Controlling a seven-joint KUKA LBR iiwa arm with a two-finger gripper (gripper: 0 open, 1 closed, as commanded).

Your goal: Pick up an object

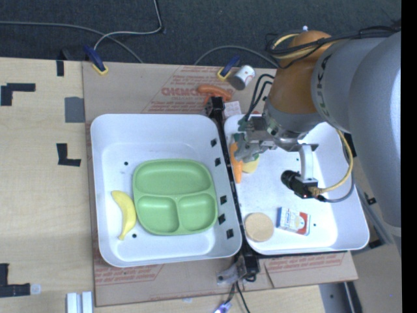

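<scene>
1. Nearest in the right bin [352,237] lie a round tan disc [259,226], perhaps a cookie or sponge, and just to its right a small white, blue and red packet [292,220]. Both sit well apart from the arm, so they are unlikely to be disturbed, but they are also not what the arm is reaching for.
2. In the left bin [104,175] a green divided plate [174,195] fills the middle, with a banana [125,212] just beside its left edge. Neither is at risk from this position.
3. Farther back, the pincer [248,143] hangs low at the left wall of the right bin, right over a small orange and yellow object [238,168] that lies against that wall. Whether the pincer is apart, together or clamped on anything I cannot tell; the wrist hides it.
4. The main risk, in my judgement: the object is pressed against the bin wall and the divider clips [223,175], so one side of the pincer may strike the rim or push the object aside instead of straddling it.
5. The black cable fitting [297,182] and yellow cable [339,181] dangle near the bin floor and could snag.
</scene>
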